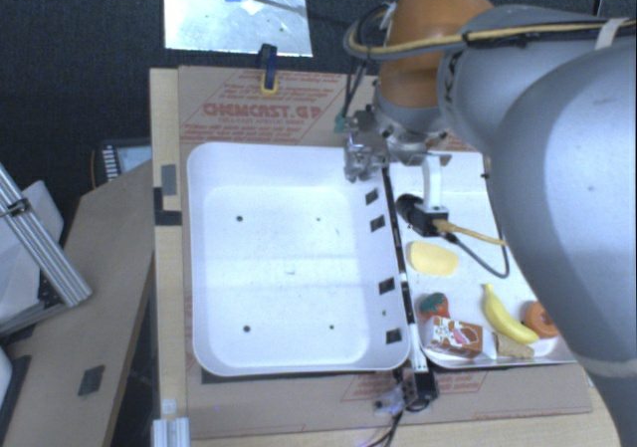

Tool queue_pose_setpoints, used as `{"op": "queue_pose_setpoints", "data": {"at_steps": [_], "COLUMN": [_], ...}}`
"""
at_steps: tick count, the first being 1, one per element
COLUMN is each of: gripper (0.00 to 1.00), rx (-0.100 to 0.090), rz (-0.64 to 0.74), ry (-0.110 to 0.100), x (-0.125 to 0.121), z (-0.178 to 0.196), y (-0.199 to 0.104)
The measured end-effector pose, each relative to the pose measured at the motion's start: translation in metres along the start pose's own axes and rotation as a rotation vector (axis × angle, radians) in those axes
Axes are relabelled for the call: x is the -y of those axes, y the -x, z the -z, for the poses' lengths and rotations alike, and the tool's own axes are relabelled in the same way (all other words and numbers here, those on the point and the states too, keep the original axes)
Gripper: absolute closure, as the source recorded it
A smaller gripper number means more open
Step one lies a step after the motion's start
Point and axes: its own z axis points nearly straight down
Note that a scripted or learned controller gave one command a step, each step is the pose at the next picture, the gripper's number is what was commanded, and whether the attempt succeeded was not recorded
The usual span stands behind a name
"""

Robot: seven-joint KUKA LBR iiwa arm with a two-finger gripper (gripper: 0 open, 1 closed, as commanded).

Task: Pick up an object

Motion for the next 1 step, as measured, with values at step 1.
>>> {"op": "queue_pose_setpoints", "data": {"at_steps": [1], "gripper": [1.0], "rx": [0.001], "rz": [-0.001], "ry": [-0.008], "x": [0.0053], "z": [-0.1051], "y": [-0.0372]}}
